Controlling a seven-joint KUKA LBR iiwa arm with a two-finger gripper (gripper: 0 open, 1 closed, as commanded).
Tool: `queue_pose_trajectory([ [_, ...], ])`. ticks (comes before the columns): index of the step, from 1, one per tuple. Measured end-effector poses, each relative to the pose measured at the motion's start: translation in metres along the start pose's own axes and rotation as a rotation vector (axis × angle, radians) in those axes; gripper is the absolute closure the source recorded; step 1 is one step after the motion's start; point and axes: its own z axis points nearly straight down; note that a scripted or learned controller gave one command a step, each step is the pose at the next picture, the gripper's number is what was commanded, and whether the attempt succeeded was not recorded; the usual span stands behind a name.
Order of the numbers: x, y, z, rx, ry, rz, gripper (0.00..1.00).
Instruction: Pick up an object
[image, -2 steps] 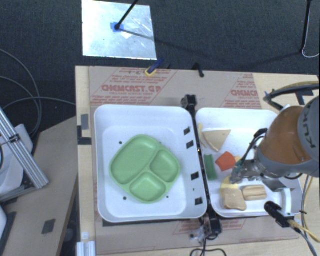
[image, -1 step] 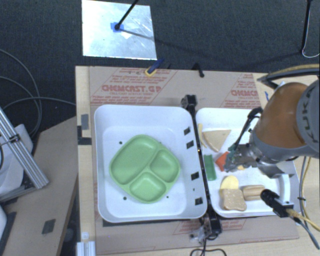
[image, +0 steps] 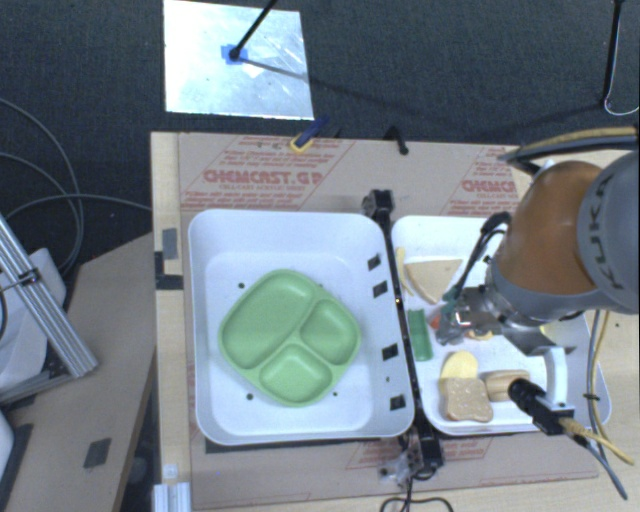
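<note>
White plastic walls hem in the right bin (image: 420, 232), where the food pieces lie: a slice of bread (image: 466, 398), a yellow round piece (image: 460, 365), a pale wedge (image: 432, 278) and a green stick (image: 419, 335) along the divider. To do this well, I judge the gripper (image: 458, 318) should drop straight onto one piece lying clear of the walls, such as the yellow round, not the stick against the rim. Whether the fingers are apart or together I cannot tell; nothing visible sits between them.
</note>
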Motion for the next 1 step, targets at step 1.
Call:
queue_pose_trajectory([
  [1, 0.0357, -0.0001, 0.0019, 0.001, 0.001, -0.001, 1.00],
])
